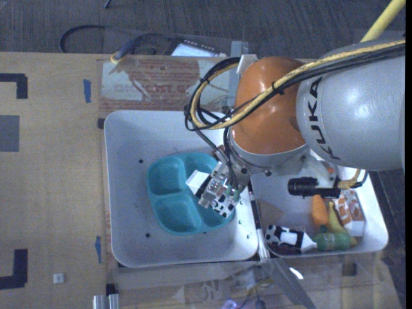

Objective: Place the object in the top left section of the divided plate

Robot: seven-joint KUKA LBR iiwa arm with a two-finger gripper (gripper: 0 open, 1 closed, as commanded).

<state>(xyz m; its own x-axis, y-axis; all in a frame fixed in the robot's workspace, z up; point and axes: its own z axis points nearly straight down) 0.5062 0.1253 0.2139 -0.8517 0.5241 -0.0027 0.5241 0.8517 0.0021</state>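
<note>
A teal divided plate (174, 195) lies in the left white bin (125, 172). My gripper (215, 195) hangs over the plate's right side, above its right-hand section. A small white piece (196, 181) shows at the gripper's left edge over the plate. I cannot make out whether it is a loose object or part of the tool. The plate's two left sections look bare. The orange band and grey wrist (267, 114) hide the bin's upper right part.
The right bin (376, 237) holds a black-and-white object (286, 237), an orange carrot-like piece (318, 210), a yellow item (335, 221), a green bottle (335, 241) and a small orange-and-white box (351, 214). Cables (199, 108) loop off the wrist.
</note>
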